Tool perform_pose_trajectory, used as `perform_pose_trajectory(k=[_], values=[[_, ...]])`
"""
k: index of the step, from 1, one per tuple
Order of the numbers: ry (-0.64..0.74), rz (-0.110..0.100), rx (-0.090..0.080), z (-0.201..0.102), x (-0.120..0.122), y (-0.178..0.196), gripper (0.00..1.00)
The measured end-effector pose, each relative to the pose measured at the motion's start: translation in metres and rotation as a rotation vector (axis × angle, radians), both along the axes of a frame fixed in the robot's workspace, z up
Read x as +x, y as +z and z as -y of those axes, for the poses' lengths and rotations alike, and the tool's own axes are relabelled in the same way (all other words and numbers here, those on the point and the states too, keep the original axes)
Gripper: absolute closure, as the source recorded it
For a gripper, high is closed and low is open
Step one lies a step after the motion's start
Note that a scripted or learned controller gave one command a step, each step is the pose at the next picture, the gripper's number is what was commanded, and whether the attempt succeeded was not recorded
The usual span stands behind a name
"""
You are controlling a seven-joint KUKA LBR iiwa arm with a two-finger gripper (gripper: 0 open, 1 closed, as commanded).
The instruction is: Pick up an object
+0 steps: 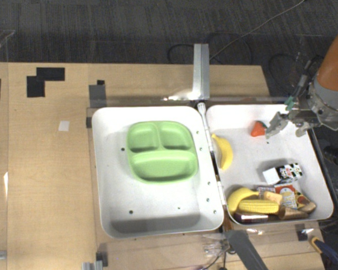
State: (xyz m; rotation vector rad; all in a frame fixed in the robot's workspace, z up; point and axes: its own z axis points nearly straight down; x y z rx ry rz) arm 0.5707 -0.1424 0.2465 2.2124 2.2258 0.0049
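We see the hand [287, 125] hanging over the far right part of the right bin [243, 114], its two fingers spread apart and pointing down, with nothing between them. One fingertip sits just right of a small orange-red piece [259, 129]; we cannot tell whether they touch.

Taking the right bin as our landmark and going from left to right: well to its left, on the desk [42, 182], lies the left bin [114, 218], side by side with it. A green divided plate [160, 151] rests in the middle of that left bin, flat, with three compartments.

Inside the right bin, against its left wall, a yellow banana [224, 150] lies curved. At the near left corner we find a second banana [239, 197] with a yellow corn cob [257, 206] just in front of it, the two touching. Right of these sits a heap of small packets [288, 199], pressed against one another; we cannot make out what each is. Just behind the heap lie a little white box [271, 174] and a dark printed carton [289, 171], side by side.

The grey arm [331, 105] with its orange band enters over the bin's right wall.
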Motion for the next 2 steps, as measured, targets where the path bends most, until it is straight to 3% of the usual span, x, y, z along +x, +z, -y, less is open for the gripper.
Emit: perform_pose_trajectory(k=[1,2], values=[[-0.112,0.000,0.001,-0.004,-0.019,0.018,0.00],[-0.062,-0.001,0.000,-0.005,0.040,-0.076,0.00]])
